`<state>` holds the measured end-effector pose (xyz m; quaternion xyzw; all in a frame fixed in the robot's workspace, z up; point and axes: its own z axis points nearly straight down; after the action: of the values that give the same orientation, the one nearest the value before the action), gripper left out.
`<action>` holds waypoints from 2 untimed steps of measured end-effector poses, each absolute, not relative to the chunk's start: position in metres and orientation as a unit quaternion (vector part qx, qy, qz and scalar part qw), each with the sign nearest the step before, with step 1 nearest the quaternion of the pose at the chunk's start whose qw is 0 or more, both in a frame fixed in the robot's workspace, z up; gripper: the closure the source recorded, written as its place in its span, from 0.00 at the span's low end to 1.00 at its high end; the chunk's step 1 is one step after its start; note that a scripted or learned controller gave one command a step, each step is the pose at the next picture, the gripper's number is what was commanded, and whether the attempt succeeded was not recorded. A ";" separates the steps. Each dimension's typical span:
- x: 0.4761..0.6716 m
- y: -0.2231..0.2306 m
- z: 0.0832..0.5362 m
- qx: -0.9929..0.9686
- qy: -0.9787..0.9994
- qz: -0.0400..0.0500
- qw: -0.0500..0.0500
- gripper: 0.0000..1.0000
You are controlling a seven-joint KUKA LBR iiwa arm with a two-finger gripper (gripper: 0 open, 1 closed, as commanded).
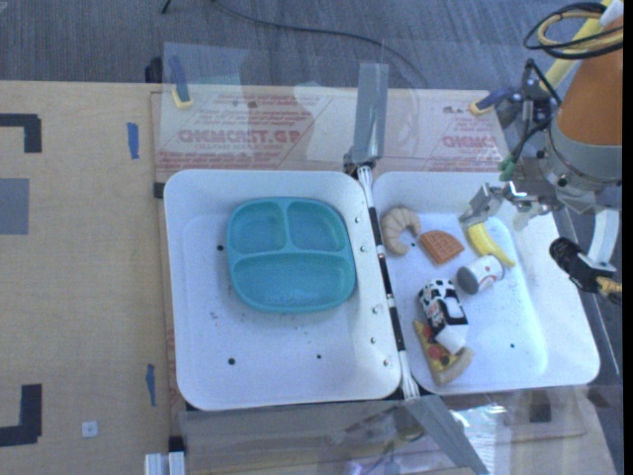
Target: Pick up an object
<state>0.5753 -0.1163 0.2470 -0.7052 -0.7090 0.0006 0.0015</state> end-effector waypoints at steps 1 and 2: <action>0.603 -0.184 0.149 -0.704 -0.710 0.001 0.001 0.00; 0.632 -0.182 0.095 -0.639 -0.769 -0.004 -0.006 0.00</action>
<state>0.6316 -0.1820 0.0945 -0.6388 -0.7693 -0.0036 -0.0059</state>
